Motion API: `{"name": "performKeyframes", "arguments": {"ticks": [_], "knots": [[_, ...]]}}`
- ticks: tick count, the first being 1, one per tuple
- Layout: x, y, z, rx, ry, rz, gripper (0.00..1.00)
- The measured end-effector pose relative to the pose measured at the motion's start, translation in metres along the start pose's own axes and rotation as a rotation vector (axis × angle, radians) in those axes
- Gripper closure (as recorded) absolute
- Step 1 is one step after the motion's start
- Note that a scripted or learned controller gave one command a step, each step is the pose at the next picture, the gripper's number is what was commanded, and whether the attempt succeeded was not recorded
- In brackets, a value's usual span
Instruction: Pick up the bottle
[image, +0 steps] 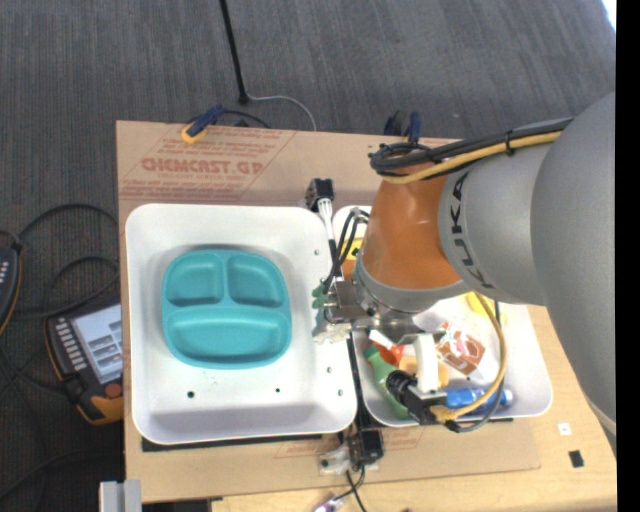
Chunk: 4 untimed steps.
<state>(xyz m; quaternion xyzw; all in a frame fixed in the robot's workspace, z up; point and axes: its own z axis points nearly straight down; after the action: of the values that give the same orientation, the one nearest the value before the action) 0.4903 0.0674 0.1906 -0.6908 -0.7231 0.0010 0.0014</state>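
I saw the arm (470, 215) reaching in from the right, low over the right bin (535, 395). The gripper (400, 345) sat down among the clutter there; whether it was open or closed, I could not tell. I could not pick out the bottle with certainty among the mixed items; a blue object (465, 397) lay just beside the gripper. The left bin (150, 400) held a teal divided tray (227, 305).
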Motion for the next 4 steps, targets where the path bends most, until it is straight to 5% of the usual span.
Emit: {"name": "performKeyframes", "arguments": {"ticks": [4], "knots": [[-0.001,0.0,-0.037,0.006,-0.002,0.0,1.0]]}}
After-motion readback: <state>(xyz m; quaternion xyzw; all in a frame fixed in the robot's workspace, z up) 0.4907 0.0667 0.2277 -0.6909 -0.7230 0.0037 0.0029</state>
